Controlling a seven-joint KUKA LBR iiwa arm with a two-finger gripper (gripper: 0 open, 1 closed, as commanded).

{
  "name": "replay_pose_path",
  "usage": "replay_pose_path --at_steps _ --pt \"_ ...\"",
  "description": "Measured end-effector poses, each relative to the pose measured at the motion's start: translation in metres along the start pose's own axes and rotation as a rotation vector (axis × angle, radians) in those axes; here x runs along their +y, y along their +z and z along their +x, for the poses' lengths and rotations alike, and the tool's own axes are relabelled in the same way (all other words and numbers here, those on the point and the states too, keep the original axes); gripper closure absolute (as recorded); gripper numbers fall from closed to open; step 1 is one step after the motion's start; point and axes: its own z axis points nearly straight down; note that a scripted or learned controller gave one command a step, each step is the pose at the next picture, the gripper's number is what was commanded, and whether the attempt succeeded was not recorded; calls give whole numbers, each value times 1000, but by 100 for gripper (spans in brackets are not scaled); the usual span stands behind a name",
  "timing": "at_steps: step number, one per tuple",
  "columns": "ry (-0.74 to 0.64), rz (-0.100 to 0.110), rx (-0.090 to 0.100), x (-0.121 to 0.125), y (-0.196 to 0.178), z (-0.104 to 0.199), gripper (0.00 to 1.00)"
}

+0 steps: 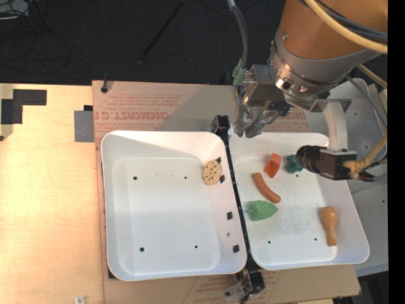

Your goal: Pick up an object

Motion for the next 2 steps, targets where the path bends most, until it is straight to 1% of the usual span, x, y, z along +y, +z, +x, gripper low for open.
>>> replay_pose_path --at_steps 1,2 --pt "-4 4 0 -39 -39 68 100" --pt "-3 11 -5 -38 -47 66 100"
